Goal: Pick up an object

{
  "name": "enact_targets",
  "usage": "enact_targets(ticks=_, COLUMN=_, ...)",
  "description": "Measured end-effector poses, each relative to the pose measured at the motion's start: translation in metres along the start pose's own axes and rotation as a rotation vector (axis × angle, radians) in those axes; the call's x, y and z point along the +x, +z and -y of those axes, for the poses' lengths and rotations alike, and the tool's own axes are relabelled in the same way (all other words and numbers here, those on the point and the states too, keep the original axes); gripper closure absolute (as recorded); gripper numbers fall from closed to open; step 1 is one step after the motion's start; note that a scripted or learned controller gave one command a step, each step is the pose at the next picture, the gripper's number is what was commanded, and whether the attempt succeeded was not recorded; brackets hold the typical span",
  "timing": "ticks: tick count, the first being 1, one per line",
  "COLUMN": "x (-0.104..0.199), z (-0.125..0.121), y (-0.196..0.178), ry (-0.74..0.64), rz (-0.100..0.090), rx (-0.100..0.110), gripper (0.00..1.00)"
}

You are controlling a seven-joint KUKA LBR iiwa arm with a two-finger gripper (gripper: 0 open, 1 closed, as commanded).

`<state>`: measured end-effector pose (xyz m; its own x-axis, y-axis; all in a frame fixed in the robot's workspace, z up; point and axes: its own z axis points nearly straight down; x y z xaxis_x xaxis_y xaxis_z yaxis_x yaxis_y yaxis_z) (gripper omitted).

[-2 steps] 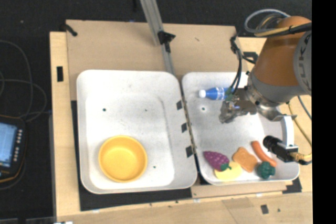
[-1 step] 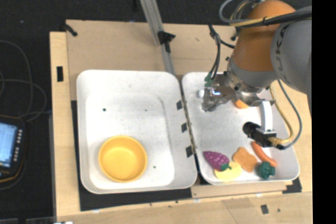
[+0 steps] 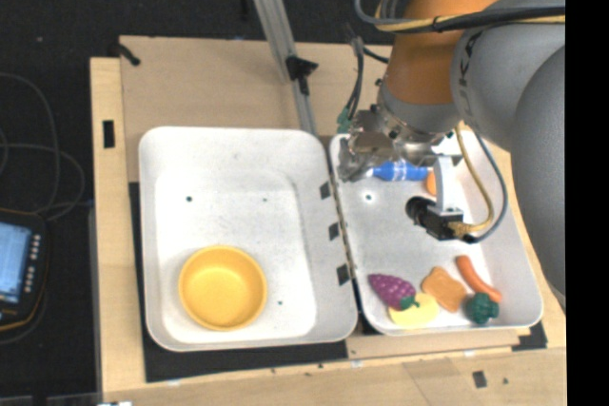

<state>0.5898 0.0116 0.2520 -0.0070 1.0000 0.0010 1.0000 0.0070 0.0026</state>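
Two white bins sit side by side on your table [image 3: 238, 71], and the arm [image 3: 514, 81] reaches in from the right with its orange band [image 3: 433, 33] above the wrist. Your end effector [image 3: 366, 152] hangs over the far left corner of the right bin [image 3: 519, 299], close to the wall shared with the left bin [image 3: 228, 157]. From this slanted overhead angle you cannot tell whether it is parted or clenched, and nothing can be seen gripped in it.

Just beside the end effector, toward the right, you have a blue bottle-like object [image 3: 400, 172] lying on its side on the bin floor, with a small orange piece [image 3: 431, 183] next to it, partly hidden by the wrist gear. A black attachment [image 3: 433, 219] on the cable loop hangs over the middle of the right bin.

Along the near edge of that bin you will find a cluster: a purple grape-like toy [image 3: 390, 286], a yellow piece [image 3: 416, 313] touching it, an orange-brown block [image 3: 443, 286], a carrot-shaped toy [image 3: 474, 275] and a green toy [image 3: 481, 308]. These lie well apart from the end effector.

In the left bin, a yellow bowl [image 3: 223, 287] stands upright near the near left corner.
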Motion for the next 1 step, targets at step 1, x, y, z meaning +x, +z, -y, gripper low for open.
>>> enact_targets(ticks=1, x=0.0441, z=-0.0315, y=0.0, ry=0.001, rz=0.001, rx=0.0, gripper=1.0)
